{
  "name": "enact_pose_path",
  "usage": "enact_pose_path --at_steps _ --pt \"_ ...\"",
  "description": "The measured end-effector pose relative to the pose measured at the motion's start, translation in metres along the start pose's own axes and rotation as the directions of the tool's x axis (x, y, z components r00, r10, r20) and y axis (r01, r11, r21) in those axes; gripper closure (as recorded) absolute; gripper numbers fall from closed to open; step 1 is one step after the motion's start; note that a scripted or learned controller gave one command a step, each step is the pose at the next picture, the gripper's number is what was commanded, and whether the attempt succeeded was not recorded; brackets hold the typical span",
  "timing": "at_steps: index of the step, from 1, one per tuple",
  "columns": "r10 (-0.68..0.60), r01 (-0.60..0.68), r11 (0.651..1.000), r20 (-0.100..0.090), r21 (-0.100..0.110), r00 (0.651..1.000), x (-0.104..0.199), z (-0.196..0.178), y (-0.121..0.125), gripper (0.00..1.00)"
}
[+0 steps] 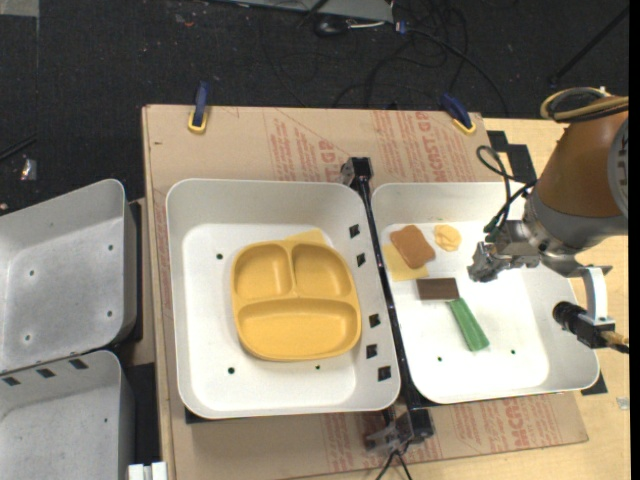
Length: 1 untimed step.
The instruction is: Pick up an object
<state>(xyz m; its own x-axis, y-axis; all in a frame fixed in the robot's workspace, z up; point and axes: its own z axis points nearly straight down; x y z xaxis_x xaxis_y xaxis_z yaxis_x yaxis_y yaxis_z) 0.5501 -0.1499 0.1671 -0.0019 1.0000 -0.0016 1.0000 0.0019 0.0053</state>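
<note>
Your claw (pixel 483 265) sits over the right bin (pixel 520 368), near its middle-right, arm coming in from the right. Can't tell if it's spread or pressed together, too small and dark from this angle. Nothing visible between the tips, so no grasp yet by my read.

Candidate objects all lie in the right bin, left of the claw: brown block (pixel 411 246) near the bin's upper left, small orange-yellow piece (pixel 447 236) just beside it on the right, dark brown square (pixel 437 289) below those, green stick (pixel 467 325) touching or nearly touching that square and running down toward the bin's centre. A pale yellow flat piece (pixel 398 268) seems to lie under the brown block. All rest on the bin floor.

Left bin (pixel 190 298) holds a yellow divided tray (pixel 296 300), well apart from the claw.

Progress: early. Claw is close to the dark brown square and the orange-yellow piece, beside them, not over them. Left to do: line up on one item, descend, close, lift. Nothing is lifted off the bin. Both bins sit on the cardboard-covered worktop (pixel 260 138).
</note>
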Motion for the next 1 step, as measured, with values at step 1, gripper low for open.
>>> enact_pose_path --at_steps 1 --pt "-0.001 0.001 1.000 0.001 -0.002 1.000 -0.0012 -0.0616 0.0086 1.00"
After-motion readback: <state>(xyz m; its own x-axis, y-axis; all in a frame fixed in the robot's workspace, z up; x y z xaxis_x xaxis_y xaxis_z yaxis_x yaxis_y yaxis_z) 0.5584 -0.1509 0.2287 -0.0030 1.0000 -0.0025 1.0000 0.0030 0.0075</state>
